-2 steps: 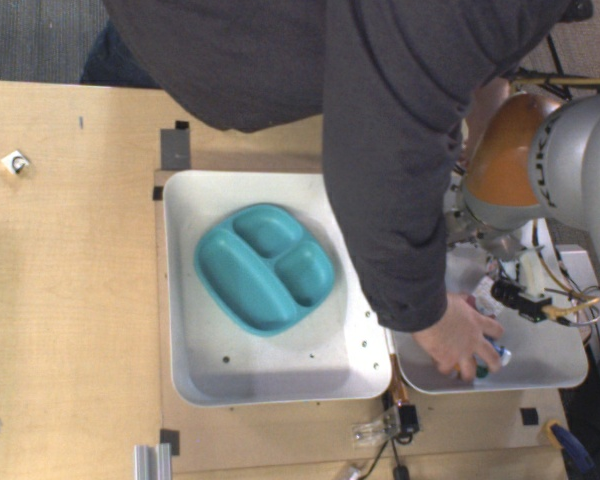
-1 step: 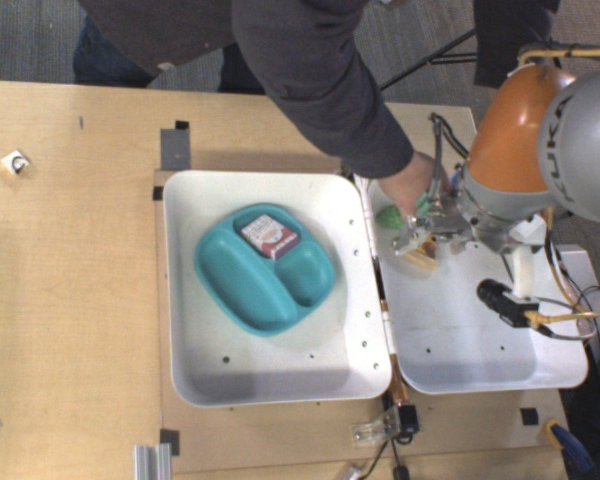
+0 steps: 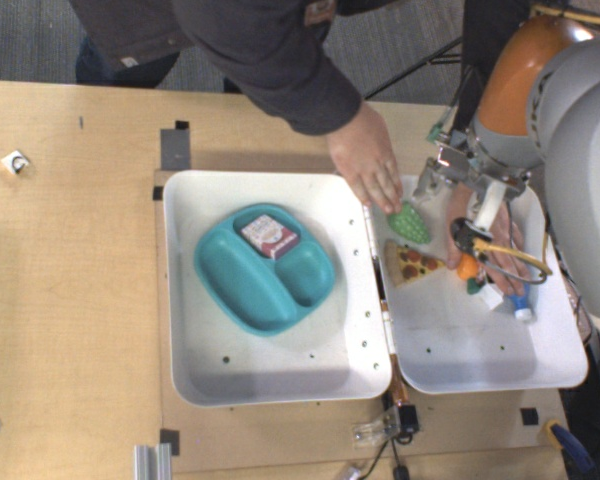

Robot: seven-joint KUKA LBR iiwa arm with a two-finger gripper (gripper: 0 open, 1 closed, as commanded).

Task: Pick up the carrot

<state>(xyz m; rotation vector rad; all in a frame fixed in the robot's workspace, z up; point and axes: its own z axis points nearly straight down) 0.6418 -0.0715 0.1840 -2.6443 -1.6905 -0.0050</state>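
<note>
Arm (image 3: 580, 118) overhead; gripper (image 3: 460, 200), state cannot be told, hangs with carrot (image 3: 467, 265) close at its 6 o'clock, in right bin (image 3: 500, 363).

Pale wooden bench (image 3: 70, 298), grey carpet (image 3: 20, 18)

The pale wooden desk (image 3: 70, 308) carries two white bins side by side: the left bin (image 3: 270, 378) near centre, the right bin (image 3: 480, 363) at 3 o'clock. A small white object (image 3: 17, 163) lies at 10 o'clock.
</note>
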